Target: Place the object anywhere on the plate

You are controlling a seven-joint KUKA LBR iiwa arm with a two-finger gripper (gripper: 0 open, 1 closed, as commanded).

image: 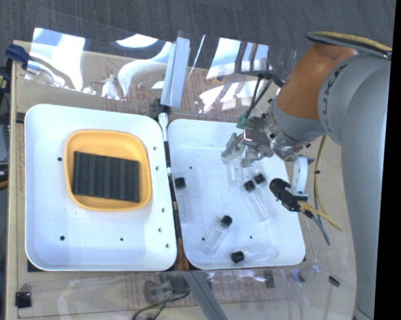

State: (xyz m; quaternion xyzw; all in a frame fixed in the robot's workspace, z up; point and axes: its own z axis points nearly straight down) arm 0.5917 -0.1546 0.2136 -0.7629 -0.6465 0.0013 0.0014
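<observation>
Several small clear bottles with black caps lie in the right bin [201, 149]. One bottle [213, 237] lies near the bin's front. Another [257, 251] rests at the front right corner, and a third [257, 202] lies at the middle right. A yellow plate [106, 142] with a dark ridged centre sits in the left bin [45, 227]. My gripper [240, 154] hangs low over the back of the right bin, just above a clear bottle [236, 173]. The plate is far to its left.
A loose black cap [179, 182] lies by the right bin's left wall. The raised rim between the bins [168, 181] runs front to back. A black and yellow cable [300, 200] hangs off the wrist over the right bin's right edge.
</observation>
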